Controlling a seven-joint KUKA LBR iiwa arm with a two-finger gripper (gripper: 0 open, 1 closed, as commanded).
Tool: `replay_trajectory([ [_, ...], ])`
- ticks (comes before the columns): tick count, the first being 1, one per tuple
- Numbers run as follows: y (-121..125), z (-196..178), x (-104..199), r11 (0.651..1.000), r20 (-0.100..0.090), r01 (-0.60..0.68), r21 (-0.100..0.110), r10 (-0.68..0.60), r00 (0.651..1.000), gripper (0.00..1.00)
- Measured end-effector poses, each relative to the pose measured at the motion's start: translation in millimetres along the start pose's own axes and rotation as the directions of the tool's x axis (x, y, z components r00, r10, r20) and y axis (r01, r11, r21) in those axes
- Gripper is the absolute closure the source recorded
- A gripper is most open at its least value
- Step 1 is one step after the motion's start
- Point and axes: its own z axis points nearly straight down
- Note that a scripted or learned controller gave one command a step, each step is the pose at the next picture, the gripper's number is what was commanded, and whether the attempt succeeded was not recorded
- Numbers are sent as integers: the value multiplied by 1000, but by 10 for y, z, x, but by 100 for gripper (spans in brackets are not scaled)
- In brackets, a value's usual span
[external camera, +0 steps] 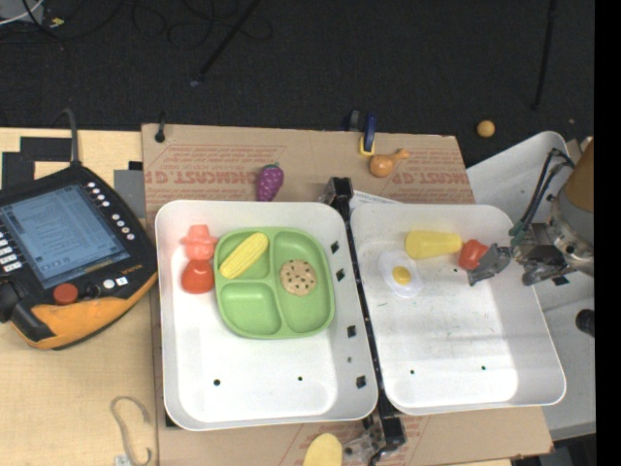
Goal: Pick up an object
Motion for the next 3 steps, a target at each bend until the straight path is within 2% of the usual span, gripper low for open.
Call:
replay_trajectory([
  [2,-180,984,78,1000,-2,3,4,-3,1000,0],
  [3,-174,1329,107,1000,-1,2,1,-2,1000,0],
])
